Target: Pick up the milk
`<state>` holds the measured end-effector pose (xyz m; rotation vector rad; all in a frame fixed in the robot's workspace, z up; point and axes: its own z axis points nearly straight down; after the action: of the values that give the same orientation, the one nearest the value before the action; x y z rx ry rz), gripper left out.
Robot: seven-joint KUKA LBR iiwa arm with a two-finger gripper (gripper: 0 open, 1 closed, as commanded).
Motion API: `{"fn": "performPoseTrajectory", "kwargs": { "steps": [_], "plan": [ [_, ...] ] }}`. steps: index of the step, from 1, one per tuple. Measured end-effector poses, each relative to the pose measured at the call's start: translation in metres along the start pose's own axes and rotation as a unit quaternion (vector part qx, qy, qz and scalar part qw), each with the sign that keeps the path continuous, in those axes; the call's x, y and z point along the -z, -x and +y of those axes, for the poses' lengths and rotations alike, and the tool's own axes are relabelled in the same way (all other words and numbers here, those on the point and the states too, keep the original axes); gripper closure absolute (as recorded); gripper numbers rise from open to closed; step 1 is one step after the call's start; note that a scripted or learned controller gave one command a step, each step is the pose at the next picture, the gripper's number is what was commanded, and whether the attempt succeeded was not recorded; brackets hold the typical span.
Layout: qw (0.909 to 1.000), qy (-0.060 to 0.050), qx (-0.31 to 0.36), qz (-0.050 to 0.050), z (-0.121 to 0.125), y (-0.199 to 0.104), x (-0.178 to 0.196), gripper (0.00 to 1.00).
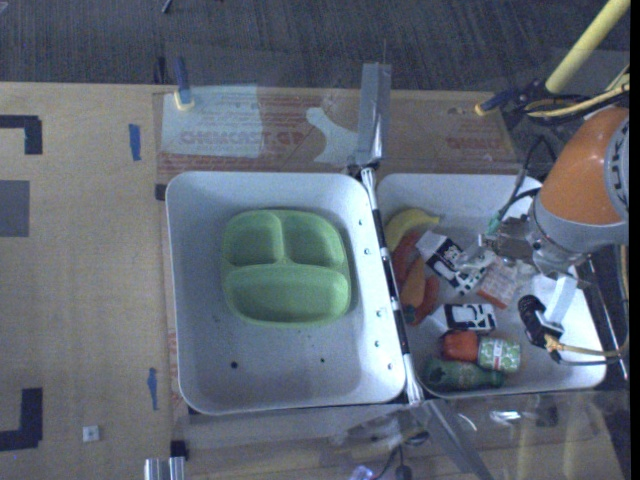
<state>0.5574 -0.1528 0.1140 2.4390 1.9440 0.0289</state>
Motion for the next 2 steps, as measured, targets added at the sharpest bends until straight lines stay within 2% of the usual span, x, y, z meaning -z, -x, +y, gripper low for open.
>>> {"fn": "performPoseTrajectory", "kwargs": {
  "steps": [1, 2],
  "plan": [
    [0.9907, 0.006, -0.136, -0.001, 0.012, -0.032, -0.008, 0.00],
    [0.9543, -0.010, -0.299, -0.006, 0.097, -0.072, -0.010, 0.00]
  ]
}}
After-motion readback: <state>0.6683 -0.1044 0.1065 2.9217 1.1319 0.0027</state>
